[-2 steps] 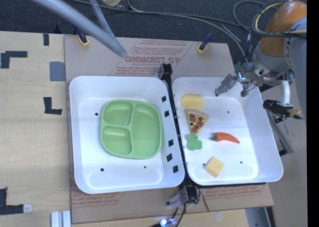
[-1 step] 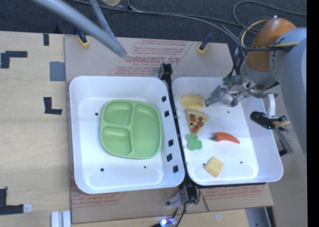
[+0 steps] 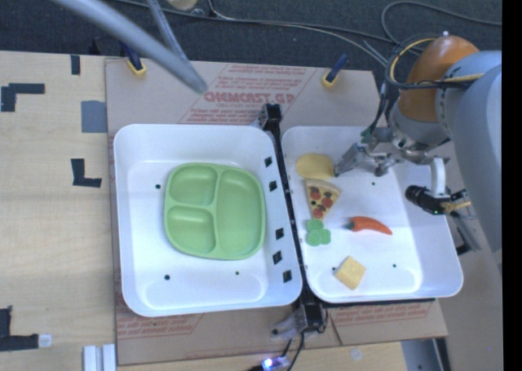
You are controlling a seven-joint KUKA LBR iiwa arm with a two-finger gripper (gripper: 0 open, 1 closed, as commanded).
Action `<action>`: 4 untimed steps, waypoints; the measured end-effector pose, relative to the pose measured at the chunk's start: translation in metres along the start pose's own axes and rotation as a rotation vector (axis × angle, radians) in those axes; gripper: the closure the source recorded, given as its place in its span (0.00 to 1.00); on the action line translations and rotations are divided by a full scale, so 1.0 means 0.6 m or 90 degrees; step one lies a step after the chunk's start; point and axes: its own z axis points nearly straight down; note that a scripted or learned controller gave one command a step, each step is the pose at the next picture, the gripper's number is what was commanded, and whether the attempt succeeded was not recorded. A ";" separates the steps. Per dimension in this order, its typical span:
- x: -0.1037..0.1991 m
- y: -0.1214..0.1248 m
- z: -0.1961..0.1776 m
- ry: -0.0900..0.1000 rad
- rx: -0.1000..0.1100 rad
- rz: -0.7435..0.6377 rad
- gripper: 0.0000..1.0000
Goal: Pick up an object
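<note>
In the right bin [image 3: 424, 276] lie several toy foods: a pale yellow round piece [image 3: 315, 166] at the back left, a pizza slice [image 3: 321, 196] just in front of it, a green broccoli-like piece [image 3: 317, 234], a red-orange chili [image 3: 371, 226] in the middle and a yellow cheese cube [image 3: 351, 272] near the front. My gripper [image 3: 364, 157] hangs over the back of this bin, right of the pale yellow piece and behind the chili. Nothing shows between its fingers.
The left bin [image 3: 139, 280] holds a green divided plate [image 3: 215, 210]. A black divider clip row [image 3: 278, 190] runs between the bins. The arm's orange band [image 3: 432, 76] and grey body fill the right side. Cables cross the dark floor behind the bench.
</note>
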 end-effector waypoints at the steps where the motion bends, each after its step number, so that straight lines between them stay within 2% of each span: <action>1: 0.000 0.002 -0.020 -0.001 -0.003 -0.001 1.00; 2: 0.010 0.005 -0.125 0.002 -0.003 0.000 1.00; 4: 0.010 0.005 -0.261 0.002 -0.002 0.000 1.00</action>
